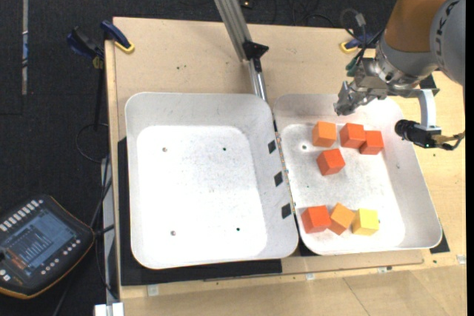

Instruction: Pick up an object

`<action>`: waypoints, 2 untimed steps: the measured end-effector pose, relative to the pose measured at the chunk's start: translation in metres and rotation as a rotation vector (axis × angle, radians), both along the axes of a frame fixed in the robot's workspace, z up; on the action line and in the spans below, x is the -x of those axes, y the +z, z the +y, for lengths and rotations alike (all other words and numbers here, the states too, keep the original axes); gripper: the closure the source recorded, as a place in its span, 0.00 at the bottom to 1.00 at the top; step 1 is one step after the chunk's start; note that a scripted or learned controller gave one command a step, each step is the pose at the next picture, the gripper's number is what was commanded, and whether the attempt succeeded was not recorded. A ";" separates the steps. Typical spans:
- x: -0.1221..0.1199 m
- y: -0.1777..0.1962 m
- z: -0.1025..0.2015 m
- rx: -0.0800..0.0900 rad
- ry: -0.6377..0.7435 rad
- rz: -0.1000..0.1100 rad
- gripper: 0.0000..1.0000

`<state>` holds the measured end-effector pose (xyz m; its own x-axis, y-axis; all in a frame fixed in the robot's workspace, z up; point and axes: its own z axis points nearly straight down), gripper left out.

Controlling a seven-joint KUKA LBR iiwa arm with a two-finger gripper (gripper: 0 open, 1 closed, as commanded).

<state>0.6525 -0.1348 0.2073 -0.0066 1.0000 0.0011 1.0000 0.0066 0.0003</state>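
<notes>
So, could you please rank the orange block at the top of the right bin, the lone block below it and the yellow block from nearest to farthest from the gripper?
From the gripper:
1. Orange block, top of the right bin, just below the gripper.
2. Lone red-orange block, mid-bin.
3. Yellow block, bottom row, right end.

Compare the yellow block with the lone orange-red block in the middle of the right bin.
Colour: the yellow block is pale yellow; the middle block is orange-red.
Neighbours: the yellow block ends a row at the near side of the right bin, touching an orange block; the middle block stands apart from the others.
Distance from the gripper: the middle block lies closer, the yellow block farther.
Both are small cubes resting on the bin floor.
</notes>
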 end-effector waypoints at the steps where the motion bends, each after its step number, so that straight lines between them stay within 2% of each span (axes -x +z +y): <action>1: 0.004 -0.006 0.054 -0.001 0.001 0.002 1.00; 2: 0.001 0.005 0.109 -0.001 0.002 -0.002 1.00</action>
